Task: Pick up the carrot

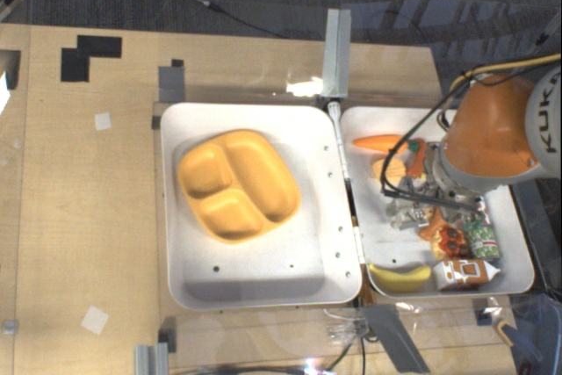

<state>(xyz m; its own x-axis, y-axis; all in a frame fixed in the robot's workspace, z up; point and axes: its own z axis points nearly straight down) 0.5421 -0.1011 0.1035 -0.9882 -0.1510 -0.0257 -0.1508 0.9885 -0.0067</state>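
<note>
The carrot (377,141) is seen lying at the far edge of the right bin (518,263), its tip pointing toward the divider — just beside the arm's orange band (488,132). The gripper (411,208) is positioned low over the bin's middle, near the carrot but apart from it; its opening cannot be told. A banana (399,277) and a small carton (465,274) are found along the near edge, while a yellow divided tray (237,183) is held in the left bin (202,281).

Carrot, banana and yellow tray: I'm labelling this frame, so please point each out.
carrot (376,141), camera view, middle of its orange body.
banana (399,277), camera view, middle of its curve.
yellow tray (237,184), camera view, central divider.
</note>
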